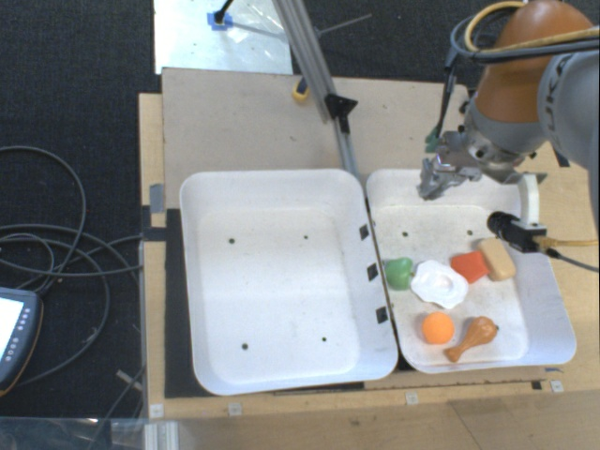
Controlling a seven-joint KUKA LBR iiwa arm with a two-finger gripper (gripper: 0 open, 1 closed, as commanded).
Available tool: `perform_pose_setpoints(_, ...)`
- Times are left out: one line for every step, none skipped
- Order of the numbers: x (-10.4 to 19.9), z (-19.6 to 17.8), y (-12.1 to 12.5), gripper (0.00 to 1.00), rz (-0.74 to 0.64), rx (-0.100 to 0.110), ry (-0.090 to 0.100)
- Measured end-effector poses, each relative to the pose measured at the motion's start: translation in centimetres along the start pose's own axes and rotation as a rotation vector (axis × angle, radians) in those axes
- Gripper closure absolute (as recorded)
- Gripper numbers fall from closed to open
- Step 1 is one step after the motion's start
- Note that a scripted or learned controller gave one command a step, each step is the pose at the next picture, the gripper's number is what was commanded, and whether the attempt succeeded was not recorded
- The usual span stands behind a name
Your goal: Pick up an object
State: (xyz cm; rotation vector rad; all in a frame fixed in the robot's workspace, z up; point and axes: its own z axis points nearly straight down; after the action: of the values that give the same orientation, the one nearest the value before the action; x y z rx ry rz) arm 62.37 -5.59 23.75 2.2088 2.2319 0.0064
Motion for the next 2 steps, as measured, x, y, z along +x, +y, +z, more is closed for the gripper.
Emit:
perform_pose_setpoints(4.5,-0.6,1.3,1.00,0.001,0.000,0.000)
perform_pose_setpoints(9.9,-1.1,2.8,1.00,0.000,0.000,0.001)
